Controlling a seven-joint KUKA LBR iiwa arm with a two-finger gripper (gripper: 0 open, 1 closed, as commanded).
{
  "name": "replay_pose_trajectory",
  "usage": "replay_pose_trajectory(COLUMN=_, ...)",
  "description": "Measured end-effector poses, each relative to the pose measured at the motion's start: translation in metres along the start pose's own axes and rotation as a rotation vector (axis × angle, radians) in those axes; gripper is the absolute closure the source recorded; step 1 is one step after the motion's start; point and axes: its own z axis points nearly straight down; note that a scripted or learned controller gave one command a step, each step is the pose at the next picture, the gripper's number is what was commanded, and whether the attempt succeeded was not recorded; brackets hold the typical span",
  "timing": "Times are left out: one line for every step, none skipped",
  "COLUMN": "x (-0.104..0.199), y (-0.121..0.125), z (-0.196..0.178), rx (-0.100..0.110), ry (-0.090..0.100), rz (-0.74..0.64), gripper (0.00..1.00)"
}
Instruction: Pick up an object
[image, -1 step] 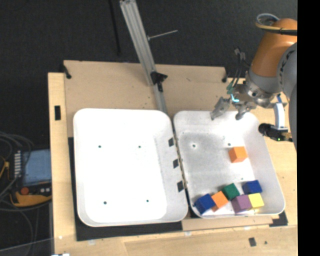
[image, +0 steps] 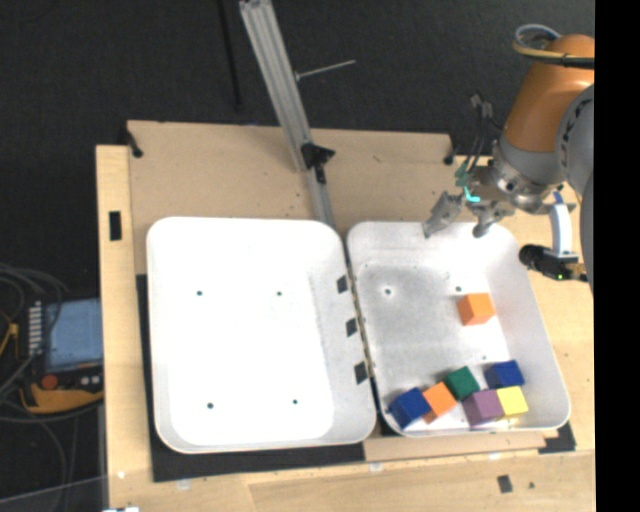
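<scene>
Camera view: gripper (image: 459, 218) poised over the far rim of the right bin (image: 400, 262), fingers spread apart, nothing between them. Lone orange cube (image: 476, 308) lying inside that bin, toward its near side from the gripper and slightly off to the arm's side, well apart from the fingertips. Farther toward the bin's near rim, a cluster: blue cube (image: 409, 406), second orange cube (image: 439, 398), green cube (image: 462, 382), purple cube (image: 483, 406), yellow cube (image: 513, 401), dark blue cube (image: 504, 375). Likely nearest target: the lone cube, calling for travel toward the near rim, then descent. Left bin (image: 245, 330) beside.
</scene>
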Motion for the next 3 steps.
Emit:
replay_pose_trajectory(x=0.001, y=-0.010, z=0.054, rx=0.003, ry=0.001, rz=0.004, gripper=0.00)
replay_pose_trajectory(x=0.000, y=-0.011, z=0.105, rx=0.003, ry=0.001, rz=0.004, gripper=0.00)
replay_pose_trajectory(x=-0.002, y=-0.009, z=0.090, rx=-0.006, ry=-0.003, rz=0.002, gripper=1.00)
